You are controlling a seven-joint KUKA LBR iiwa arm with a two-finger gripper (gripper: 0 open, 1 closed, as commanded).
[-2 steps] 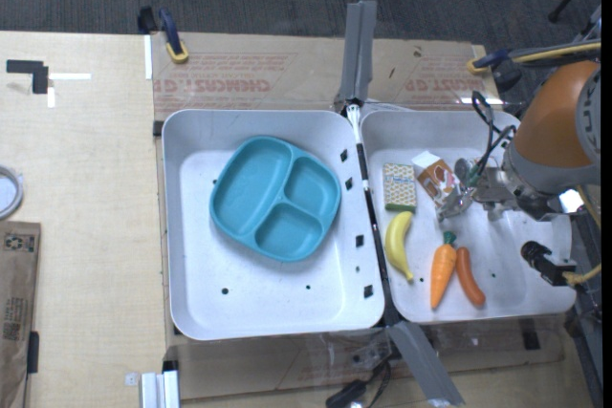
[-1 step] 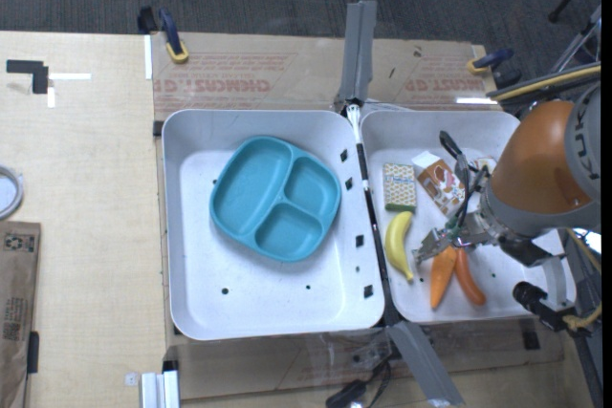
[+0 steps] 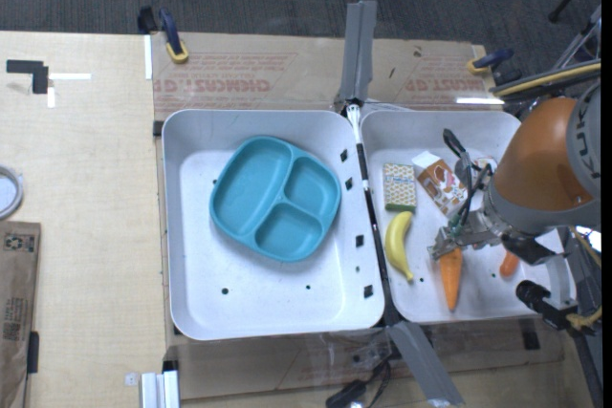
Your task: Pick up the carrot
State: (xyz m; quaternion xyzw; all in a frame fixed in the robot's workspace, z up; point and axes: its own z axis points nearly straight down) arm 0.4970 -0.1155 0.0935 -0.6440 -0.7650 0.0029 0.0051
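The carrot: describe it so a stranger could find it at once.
Look in the right-hand white bin, toward its near edge. The carrot lies there just right of the banana, right below the gripper. It is the orange tapered thing pointing toward the near rim, while the banana beside it is yellow and curved.

A teal divided plate [image 3: 277, 198] of smooth, faintly glossy plastic lies in a white bin [image 3: 182, 234] of matt moulded plastic; its twin bin [image 3: 382, 134] holds a smooth-skinned banana [image 3: 399, 244], a matt orange carrot [image 3: 450, 278] and a glossy printed packet [image 3: 441, 185]. The counter [image 3: 76, 167] is pale, matt wood, with brown cardboard [image 3: 249, 72] at its far edge. The arm's orange band [image 3: 545, 167] shines like polished plastic.
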